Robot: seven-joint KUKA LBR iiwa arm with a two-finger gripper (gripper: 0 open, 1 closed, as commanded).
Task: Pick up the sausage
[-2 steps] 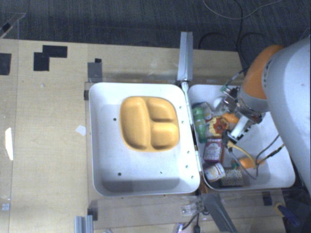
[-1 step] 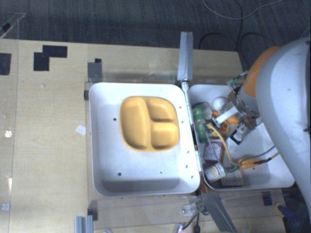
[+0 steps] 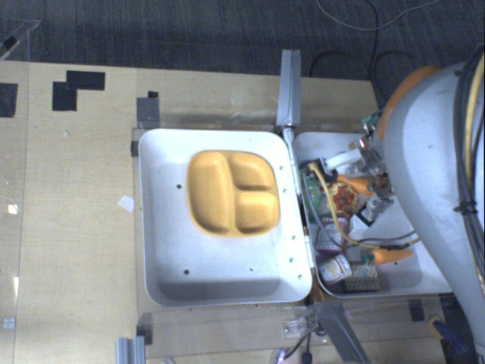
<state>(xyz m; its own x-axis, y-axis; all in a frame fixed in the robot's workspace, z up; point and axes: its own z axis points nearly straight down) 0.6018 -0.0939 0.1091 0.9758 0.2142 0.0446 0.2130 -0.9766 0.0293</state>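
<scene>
Seemingly low over the clutter, the gripper (image 3: 370,179) hung at the upper part of the right bin (image 3: 413,283), on the right of the frame. The arm's grey bulk covered much of it, so I could not tell whether it was clenched or released, and nothing could be seen grasped in it.

Just to its left lay a reddish-brown piece (image 3: 345,196), which I took for the sausage, though it was too small and crowded to be sure. It sat touching other items.

Lower in the same bin were an orange carrot-like piece (image 3: 391,255), a small jar (image 3: 334,267) and a grey gridded block (image 3: 362,277), all close together.

The left bin (image 3: 163,226) held a yellow divided tray (image 3: 231,192), well apart from the work.

The main risk was a wrong or mixed grab. With things packed so tightly, a closing grip could catch a neighbour along with the sausage, or instead of it. The orange piece was similar in shape and colour and could be mistaken for the target. A rounded sausage could also squirt sideways if pinched off-centre and wedge deeper among the clutter.
</scene>
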